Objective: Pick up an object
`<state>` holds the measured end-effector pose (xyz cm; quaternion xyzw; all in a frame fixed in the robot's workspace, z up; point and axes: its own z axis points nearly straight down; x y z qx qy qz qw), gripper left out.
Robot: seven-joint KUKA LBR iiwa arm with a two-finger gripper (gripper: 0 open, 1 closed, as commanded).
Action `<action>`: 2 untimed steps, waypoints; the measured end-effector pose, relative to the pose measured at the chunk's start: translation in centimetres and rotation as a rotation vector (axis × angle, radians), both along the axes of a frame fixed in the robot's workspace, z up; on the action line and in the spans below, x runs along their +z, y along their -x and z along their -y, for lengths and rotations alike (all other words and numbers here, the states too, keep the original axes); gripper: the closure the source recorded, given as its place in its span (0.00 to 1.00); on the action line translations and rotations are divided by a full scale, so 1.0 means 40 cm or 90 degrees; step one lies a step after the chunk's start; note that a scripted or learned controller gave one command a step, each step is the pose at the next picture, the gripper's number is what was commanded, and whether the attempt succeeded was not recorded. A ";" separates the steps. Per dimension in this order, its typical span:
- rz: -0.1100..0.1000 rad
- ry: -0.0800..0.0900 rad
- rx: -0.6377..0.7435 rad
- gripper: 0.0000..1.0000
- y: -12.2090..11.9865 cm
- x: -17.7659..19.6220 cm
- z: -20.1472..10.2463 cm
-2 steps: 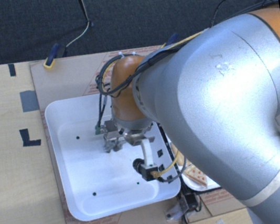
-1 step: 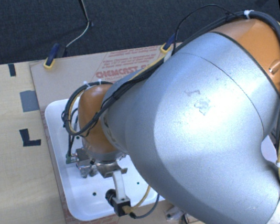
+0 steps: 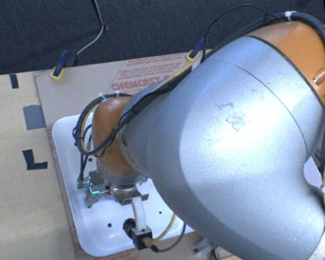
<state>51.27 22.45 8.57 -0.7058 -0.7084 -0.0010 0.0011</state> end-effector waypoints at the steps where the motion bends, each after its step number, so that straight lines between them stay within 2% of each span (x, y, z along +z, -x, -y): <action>1: 0.003 -0.001 0.001 0.00 0.069 0.295 -0.027; 2: -0.002 0.003 -0.001 0.00 0.070 0.277 -0.021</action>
